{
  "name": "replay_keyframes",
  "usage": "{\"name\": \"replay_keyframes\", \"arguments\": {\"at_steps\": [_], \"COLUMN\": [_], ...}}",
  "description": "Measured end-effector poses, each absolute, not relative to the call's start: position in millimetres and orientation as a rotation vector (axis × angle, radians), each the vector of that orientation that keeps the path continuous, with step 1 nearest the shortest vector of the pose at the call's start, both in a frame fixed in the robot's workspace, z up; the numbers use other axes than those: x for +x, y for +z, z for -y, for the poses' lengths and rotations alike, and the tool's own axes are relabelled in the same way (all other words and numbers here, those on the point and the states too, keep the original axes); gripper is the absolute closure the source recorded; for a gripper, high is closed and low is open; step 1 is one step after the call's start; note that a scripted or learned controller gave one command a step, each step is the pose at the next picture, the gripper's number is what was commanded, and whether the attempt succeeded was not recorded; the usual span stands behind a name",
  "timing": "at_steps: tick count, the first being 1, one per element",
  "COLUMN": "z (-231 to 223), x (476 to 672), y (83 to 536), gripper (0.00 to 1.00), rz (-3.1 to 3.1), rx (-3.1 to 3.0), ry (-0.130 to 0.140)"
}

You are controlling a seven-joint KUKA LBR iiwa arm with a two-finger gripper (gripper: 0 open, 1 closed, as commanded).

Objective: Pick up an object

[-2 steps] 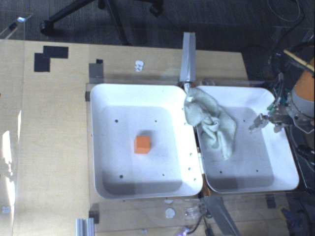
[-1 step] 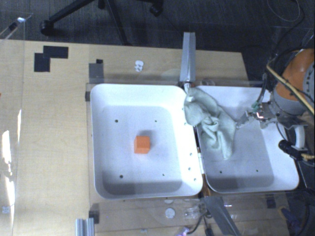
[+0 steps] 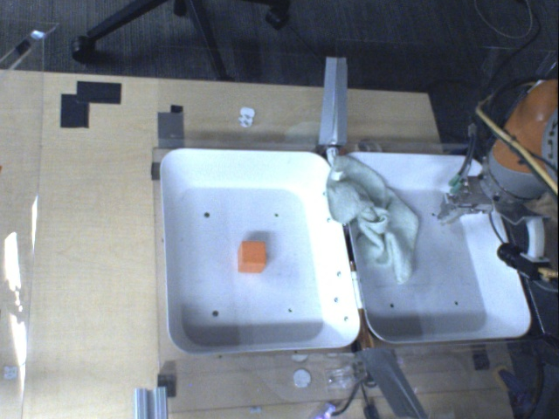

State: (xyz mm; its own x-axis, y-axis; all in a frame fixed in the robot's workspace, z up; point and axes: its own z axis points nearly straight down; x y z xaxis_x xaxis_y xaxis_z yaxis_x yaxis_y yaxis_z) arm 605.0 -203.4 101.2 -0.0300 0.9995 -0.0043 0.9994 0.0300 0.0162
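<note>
Orange cube (image 3: 252, 257) resting on the floor of the left white bin (image 3: 179, 251), slightly left of and below the bin's centre, clear of all four walls. The block reads as nearly square from above, so no long axis can be assigned; its edges run roughly parallel to the bin walls, with its top face toward the camera.

Grey-green cloth (image 3: 374, 215), crumpled, lying in the right white bin (image 3: 454, 328). Its upper end is draped on the rim where the two bins meet, just below the upright metal post (image 3: 334, 103); from there the cloth trails diagonally down and to the right, ending in a loose tail near the middle of the bin floor. This diagonal is its long axis.

Arm (image 3: 524, 147), grey with an orange band, entering from the right edge. Its gripper (image 3: 456, 201) sits over the upper right part of the right bin, to the right of the cloth and apart from it, and well apart from the cube. Whether the gripper is spread or closed cannot be told at this scale; nothing is seen in its grasp.

Both bins sit on a pale wooden bench (image 3: 87, 260); black tape marks (image 3: 87, 103) lie at its upper left. A chair base (image 3: 188, 7) stands on the dark floor beyond the bench.
</note>
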Motion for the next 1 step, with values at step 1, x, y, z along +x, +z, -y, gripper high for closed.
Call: {"name": "replay_keyframes", "arguments": {"at_steps": [1], "z": [177.3], "x": [653.2], "y": [196.8], "gripper": [1.0], "rz": [-2.136], "rx": [2.296], "ry": [0.004]}}
